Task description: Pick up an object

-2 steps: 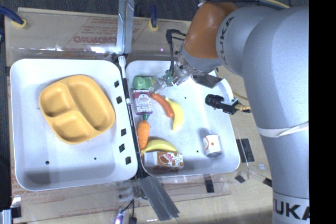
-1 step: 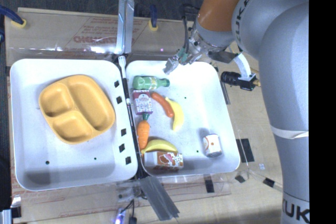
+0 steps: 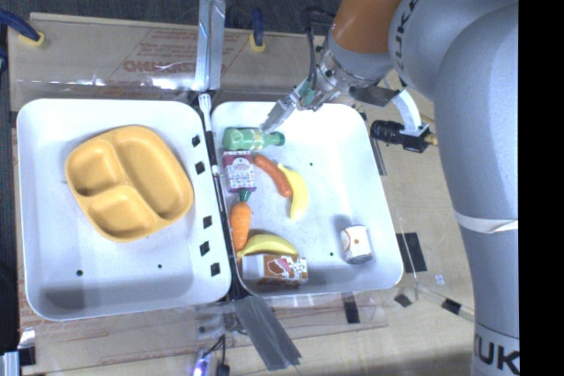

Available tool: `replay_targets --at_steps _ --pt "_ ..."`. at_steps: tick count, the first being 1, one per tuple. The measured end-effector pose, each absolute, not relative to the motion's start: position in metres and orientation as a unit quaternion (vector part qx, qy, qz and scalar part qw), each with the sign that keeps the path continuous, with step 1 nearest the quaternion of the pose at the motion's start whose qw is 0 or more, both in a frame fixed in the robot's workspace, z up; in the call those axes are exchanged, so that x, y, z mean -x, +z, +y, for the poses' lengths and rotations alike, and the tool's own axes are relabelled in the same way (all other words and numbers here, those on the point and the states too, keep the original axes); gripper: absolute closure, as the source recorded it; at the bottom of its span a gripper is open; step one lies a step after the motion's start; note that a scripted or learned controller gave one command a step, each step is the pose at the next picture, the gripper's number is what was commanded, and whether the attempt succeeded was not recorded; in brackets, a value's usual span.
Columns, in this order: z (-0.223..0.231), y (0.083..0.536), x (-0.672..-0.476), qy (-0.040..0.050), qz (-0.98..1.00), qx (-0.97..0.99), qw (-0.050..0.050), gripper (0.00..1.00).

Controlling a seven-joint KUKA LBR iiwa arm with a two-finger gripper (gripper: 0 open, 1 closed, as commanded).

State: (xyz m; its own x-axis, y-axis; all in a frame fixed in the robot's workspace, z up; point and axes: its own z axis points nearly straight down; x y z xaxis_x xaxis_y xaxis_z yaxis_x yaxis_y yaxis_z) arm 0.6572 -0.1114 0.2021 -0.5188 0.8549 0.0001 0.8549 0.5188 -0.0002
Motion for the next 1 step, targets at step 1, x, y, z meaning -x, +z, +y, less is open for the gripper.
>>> replay_targets --at_steps 1 --pt "-0.1631 0.0916 -0.6087 0.0004 -0.914 0.405 0.001 0.0"
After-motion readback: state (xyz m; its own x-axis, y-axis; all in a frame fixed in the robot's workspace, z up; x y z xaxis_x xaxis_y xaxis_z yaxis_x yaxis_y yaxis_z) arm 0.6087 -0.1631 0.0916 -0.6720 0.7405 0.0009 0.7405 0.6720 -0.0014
